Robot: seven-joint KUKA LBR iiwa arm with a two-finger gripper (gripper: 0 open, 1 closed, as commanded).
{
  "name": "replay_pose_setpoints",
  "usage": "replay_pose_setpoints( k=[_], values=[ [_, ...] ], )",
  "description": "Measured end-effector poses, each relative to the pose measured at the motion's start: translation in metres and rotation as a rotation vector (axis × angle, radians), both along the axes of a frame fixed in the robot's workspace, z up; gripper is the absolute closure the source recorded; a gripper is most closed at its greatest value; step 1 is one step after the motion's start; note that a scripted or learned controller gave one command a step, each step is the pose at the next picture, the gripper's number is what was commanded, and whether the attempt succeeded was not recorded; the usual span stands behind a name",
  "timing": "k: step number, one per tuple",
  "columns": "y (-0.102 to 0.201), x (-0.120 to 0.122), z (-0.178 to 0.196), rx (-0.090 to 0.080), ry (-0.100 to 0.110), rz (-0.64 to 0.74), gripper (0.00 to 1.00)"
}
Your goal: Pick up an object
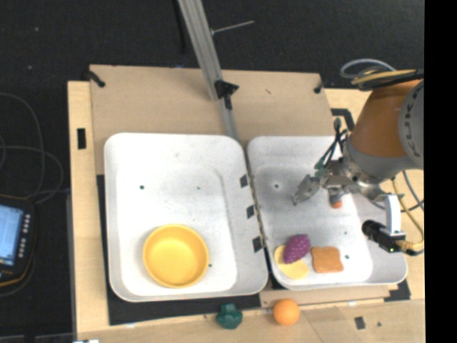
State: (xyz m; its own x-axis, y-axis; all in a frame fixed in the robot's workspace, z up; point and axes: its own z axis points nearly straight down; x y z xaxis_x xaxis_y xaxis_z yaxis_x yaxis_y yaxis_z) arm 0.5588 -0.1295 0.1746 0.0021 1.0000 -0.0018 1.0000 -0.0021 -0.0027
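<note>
Two white bins [178,156], one yellow bowl [176,255], one orange ball [285,311].

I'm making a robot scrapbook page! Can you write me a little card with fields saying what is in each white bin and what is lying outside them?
left bin: one round yellow bowl
right bin: purple grape-like toy lying on a flat pale yellow piece; orange-brown bread-like block beside them
outside the bins, on the bench's front edge: small orange ball; dark green lump
arm: grey with orange band, its gripper above the right bin
</note>
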Motion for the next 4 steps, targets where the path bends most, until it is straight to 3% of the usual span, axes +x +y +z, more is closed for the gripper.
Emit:
replay_pose_setpoints(
  k=[1,2,3,4],
  values=[
    [0.001,-0.009,-0.059,0.001,0.003,0.001,0.0],
    [-0.001,-0.009,-0.075,-0.001,-0.001,0.001,0.0],
    [-0.001,-0.008,-0.063,0.002,-0.007,-0.003,1.0],
    [-0.002,-0.012,-0.001,0.0,-0.011,0.003,1.0]
  ],
)
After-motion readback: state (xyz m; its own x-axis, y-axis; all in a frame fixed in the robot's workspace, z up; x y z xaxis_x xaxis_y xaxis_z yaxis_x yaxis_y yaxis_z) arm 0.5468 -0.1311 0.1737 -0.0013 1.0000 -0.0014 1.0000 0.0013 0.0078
